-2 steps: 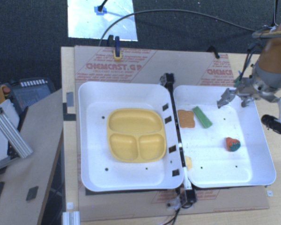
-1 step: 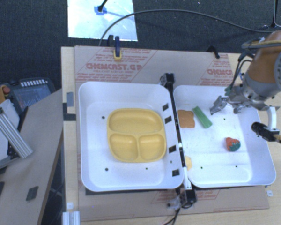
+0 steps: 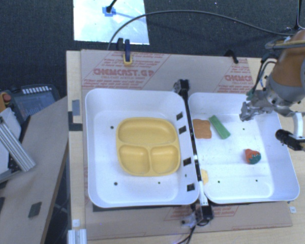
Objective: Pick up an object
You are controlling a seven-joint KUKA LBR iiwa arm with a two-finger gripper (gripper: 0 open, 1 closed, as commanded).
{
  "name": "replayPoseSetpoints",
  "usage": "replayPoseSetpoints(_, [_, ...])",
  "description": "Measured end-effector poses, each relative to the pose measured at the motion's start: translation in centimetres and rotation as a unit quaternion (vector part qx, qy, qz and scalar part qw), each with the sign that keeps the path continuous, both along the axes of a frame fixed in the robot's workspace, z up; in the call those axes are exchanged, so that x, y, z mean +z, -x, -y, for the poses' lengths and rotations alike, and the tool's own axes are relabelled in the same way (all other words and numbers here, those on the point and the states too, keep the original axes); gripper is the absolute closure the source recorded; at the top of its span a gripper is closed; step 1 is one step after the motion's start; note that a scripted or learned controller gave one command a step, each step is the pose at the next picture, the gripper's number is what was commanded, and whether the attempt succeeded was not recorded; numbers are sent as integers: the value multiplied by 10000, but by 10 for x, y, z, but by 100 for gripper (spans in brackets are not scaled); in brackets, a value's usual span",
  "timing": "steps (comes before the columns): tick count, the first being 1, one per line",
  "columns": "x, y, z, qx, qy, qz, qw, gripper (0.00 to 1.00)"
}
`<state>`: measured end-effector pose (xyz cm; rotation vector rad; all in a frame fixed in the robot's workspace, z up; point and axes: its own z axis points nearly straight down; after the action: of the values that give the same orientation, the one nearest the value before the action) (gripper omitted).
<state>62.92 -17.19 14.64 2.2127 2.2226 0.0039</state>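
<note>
Since nothing is seen between the fingers, the step in hand is judged to be the approach: one object should be chosen and the gripper (image 3: 245, 113) centred squarely above it before descent. In the right bin (image 3: 282, 187), a green stick (image 3: 219, 126) and an orange slab (image 3: 202, 128) lie at centre frame, and a small red-and-green piece (image 3: 252, 156) lies lower right of them. The arm (image 3: 290, 70) is held at the frame's right edge, wrist angled down-left over the bin's upper part. Whether the jaws are open cannot be told.

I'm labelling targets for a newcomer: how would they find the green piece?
Look in the right-hand white bin, in its upper left part near the divider. The green stick lies slanted beside a flat orange square; it alone is long, narrow and green.
</note>
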Motion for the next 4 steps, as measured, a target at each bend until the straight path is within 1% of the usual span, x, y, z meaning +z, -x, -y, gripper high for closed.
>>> replayPoseSetpoints(1, [45, 0, -2, -2, -3, 5, 10000, 100])
replayPoseSetpoints(2, [100, -1, -2, 2, 2, 13, 10000, 100])
replayPoseSetpoints(3, [94, 8, -50, 21, -18, -21, 10000, 100])
replayPoseSetpoints(4, [101, 7, -102, 27, -18, -14, 10000, 100])
